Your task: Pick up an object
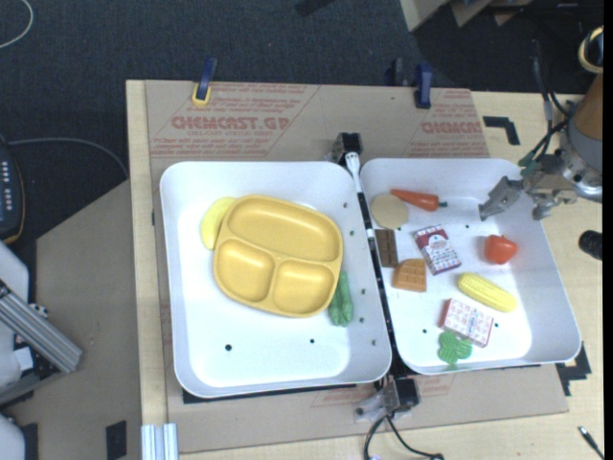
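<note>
The grey arm with an orange band point(586, 123) is seen at the right edge. Its two-finger gripper point(518, 202) is held low, fingers spread apart.

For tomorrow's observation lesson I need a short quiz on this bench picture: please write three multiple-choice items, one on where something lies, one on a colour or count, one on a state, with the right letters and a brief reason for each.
1. Where does the yellow divided tray lie?
A. in the left bin
B. in the right bin
C. on the floor

2. How many compartments does that tray have?
A. two
B. three
C. five

3. What is the hand doing?
A. gripping the corn
B. lifting the tray
C. hovering over the right bin, holding nothing

Answers:
1 A, the tray sits in the left bin.
2 B, one long section and two smaller ones show.
3 C, the hand is above the upper right of the right bin, with nothing between its fingers; the corn lies apart from it.
</note>
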`<state>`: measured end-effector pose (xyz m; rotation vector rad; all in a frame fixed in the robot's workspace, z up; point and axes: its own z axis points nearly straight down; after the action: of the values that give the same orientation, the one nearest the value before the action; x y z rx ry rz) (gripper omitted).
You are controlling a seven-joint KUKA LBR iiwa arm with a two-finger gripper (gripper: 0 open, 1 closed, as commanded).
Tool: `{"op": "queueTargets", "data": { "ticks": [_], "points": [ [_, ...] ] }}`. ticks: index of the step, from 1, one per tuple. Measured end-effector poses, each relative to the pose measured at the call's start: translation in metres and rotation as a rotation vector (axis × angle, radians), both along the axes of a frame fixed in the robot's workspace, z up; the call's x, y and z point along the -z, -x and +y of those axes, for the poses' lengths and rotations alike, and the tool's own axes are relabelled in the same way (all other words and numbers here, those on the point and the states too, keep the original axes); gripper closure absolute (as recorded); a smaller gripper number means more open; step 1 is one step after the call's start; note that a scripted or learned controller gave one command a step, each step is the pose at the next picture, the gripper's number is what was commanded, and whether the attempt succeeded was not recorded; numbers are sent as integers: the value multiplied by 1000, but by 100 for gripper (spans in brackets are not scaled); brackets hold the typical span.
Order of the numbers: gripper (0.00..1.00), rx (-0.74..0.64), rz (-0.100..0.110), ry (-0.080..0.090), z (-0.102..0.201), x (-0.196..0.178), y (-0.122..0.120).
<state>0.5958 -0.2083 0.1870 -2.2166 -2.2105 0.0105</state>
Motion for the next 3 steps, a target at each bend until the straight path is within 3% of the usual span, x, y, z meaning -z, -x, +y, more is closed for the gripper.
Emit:
{"op": "queueTargets", "data": {
  "ticks": [1, 3],
  "points": [
    [0, -3, -13, 3, 0, -7, -3],
    [0, -2, -5, 1, 0, 98, 17]
  ]
}}
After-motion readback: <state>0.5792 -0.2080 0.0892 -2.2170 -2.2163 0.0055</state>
